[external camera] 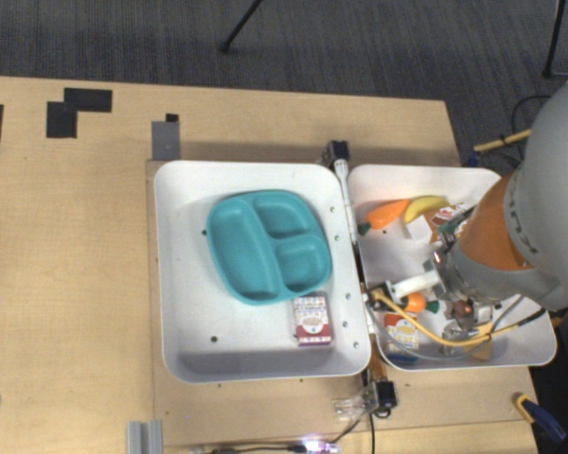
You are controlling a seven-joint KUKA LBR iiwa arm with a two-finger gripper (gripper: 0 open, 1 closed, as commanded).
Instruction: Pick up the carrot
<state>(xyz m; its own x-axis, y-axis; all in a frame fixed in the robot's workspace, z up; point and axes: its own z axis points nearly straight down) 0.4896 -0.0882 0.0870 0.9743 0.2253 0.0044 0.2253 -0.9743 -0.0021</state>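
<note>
The carrot (387, 214) is an orange wedge lying at the back left of the right bin (540, 353), beside a yellow banana (426, 206). My gripper (452, 303) hangs low over the middle of that bin, in front of and to the right of the carrot and apart from it. The grey wrist with its orange band (492, 239) hides much of the bin's right half. Beneath the gripper lies a jumble of small items, including a white piece (414, 284) and a small orange piece (415, 303).
The left bin (175, 253) holds a teal divided plate (267, 245) and a small red-and-white box (311, 320) near its front right. A yellow cable (426, 334) loops across the front of the right bin. A black post (338, 149) stands between the bins at the back.
</note>
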